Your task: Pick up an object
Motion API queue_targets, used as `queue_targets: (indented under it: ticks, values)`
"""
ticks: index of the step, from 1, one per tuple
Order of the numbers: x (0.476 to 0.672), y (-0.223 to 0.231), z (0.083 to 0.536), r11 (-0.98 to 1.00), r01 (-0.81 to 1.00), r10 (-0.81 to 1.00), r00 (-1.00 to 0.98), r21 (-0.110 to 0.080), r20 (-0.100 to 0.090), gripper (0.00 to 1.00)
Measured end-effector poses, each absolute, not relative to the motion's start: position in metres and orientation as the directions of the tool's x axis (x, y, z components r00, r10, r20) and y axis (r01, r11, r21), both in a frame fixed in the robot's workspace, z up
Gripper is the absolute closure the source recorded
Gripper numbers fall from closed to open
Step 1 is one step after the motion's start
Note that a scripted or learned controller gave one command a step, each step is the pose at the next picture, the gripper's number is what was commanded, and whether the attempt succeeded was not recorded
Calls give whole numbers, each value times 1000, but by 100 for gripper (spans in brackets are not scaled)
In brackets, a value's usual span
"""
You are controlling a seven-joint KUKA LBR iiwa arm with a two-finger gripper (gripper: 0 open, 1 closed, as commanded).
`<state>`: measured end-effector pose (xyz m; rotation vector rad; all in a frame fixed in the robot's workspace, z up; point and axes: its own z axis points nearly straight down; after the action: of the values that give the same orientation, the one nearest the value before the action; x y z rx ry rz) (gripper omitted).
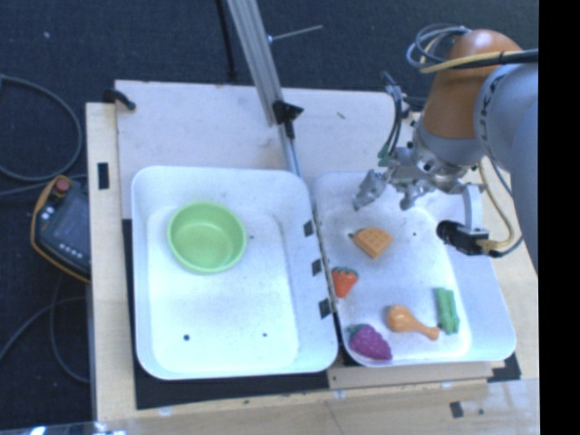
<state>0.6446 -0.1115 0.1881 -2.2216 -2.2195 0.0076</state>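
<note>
Dark carpet all round, cables trailing over it, and a pale wooden bench (199,120) in the middle carrying two shallow white bins. Left bin (227,333) has just a green bowl (207,236) in it. Right bin (471,329) is where the pickable stuff sits: a tan waffle-looking wedge (372,241), a strawberry (344,281) against the divider, a bunch of purple grapes (370,342) at the near edge, an orange drumstick (410,321) and a green stick-shaped thing (446,310).

Gripper (387,192) hangs over the far end of the right bin, fingers spread apart with nothing between them.

What the next move turns on, I reckon: the wedge is the nearest candidate, lying just beside the gripper, toward the near side of the bin and a touch left of it. Its long side runs roughly across the bin, slightly tilted. Everything else is well apart, further down the bin. Hard to say from this angle how high the gripper sits above the floor of the bin.

No brands or readable writing anywhere that I can make out.
</note>
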Motion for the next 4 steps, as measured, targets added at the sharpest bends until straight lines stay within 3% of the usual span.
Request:
queue_targets:
  ticks: [1, 2, 3, 4]
  values:
    - [643, -107, 126, -3, 1000, 1000, 3, -5, -2, 0]
    - [643, -109, 100, -3, 1000, 1000, 3, -1, -3, 0]
    - [644, -110, 113, -8, 1000, 1000, 8, 4, -2, 100]
    - [654, -106, 173, 3, 1000, 1000, -3, 8, -1, 100]
